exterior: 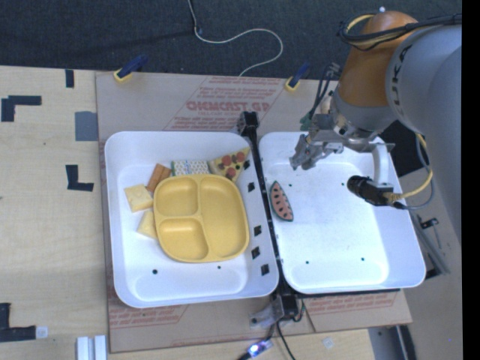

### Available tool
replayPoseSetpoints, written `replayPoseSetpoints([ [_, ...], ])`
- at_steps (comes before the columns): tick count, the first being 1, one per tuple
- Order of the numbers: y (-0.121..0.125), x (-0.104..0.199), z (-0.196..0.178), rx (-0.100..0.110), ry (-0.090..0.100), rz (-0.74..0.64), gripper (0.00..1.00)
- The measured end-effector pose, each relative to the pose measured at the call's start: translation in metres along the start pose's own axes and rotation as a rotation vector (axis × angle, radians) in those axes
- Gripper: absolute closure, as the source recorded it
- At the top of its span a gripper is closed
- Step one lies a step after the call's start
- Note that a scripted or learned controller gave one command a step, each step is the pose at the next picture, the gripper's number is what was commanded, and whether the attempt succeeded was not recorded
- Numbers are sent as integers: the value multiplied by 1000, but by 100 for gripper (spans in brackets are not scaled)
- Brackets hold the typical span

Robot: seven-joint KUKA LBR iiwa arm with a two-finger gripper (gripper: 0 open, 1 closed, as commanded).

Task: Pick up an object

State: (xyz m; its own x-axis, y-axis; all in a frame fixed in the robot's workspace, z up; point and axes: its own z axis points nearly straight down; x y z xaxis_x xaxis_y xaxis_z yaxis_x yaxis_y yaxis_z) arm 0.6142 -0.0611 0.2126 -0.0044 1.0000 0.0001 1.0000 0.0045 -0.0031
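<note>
1. We see the gripper (306,158) hanging over the far left part of the right bin (352,265), with nothing in its grasp; we cannot tell from here how its jaws stand.
2. The nearest thing to take is the watermelon slice (282,201), lying flat by that bin's left wall, just near of the gripper.
3. The left bin (124,276) holds a yellow divided plate (201,217) with small food pieces (139,198) beside it.
4. We judge the pick not yet done: descent, grasp and lift remain.

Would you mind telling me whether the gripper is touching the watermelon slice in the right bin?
Apart. The camera view shows the gripper near the right bin's far edge, with bare white floor between it and the watermelon slice.
</note>
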Motion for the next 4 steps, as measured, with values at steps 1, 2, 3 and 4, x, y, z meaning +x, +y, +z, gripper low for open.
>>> replayPoseSetpoints([
  [1,6,-8,-7,-2,0,3,100],
  [2,-4,3,-20,-2,1,3,100],
  [3,-8,-1,-4,0,-1,4,100],
  [4,3,-3,-22,-3,0,2,100],
])
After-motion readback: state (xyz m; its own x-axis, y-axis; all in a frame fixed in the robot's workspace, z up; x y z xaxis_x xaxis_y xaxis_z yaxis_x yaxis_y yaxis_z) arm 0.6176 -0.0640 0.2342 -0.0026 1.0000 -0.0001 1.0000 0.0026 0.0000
